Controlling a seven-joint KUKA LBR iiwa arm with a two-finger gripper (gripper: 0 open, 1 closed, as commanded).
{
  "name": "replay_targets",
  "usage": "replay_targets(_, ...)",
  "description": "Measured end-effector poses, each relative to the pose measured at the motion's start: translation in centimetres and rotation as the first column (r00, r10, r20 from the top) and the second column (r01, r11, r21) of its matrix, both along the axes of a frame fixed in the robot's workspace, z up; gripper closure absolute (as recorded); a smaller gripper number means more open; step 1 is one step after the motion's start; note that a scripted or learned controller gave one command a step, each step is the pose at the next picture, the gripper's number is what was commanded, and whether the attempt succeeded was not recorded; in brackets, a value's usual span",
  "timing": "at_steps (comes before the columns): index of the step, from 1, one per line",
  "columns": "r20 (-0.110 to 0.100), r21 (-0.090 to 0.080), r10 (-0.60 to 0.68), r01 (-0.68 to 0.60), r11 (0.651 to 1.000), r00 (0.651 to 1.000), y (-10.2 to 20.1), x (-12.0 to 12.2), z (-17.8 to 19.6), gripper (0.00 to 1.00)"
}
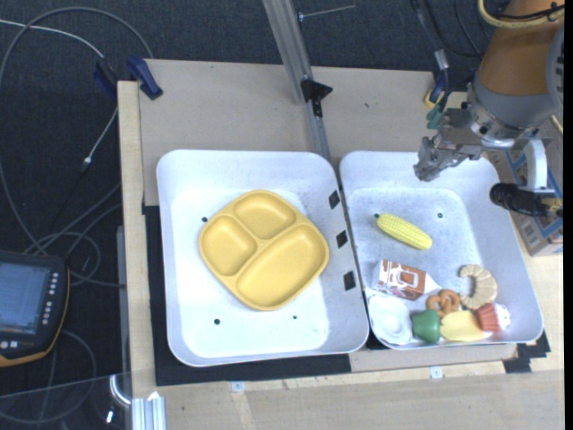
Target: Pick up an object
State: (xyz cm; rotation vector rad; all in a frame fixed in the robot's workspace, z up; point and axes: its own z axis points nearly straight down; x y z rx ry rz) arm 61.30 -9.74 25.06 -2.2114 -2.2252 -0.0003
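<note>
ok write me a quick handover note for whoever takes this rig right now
End effector: over the far edge of the right bin, carrying nothing; finger state unclear.
Right bin holds the corn cob mid-bin, and a cluster at the near edge: small carton, pretzel, shrimp and other toy food.
Left bin holds the yellow divided plate.
Done: nothing picked yet.
Left: grasp and lift one object.

Right bin (358, 186): the upper half is open floor around 1 corn cob (404, 231). Toy food (439, 307) crowds the lower edge, pieces touching. Left bin (179, 240): a yellow divided plate (262, 249) fills the centre, leaving bare margins. A metal pole (291, 34) slants above the divide.
</note>
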Motion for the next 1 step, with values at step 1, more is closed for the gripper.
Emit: replay_targets(1, 0.002, 0.001, 0.001, -0.001, 1.0, 1.0, 5.74, -0.02, 0.76, 1.0)
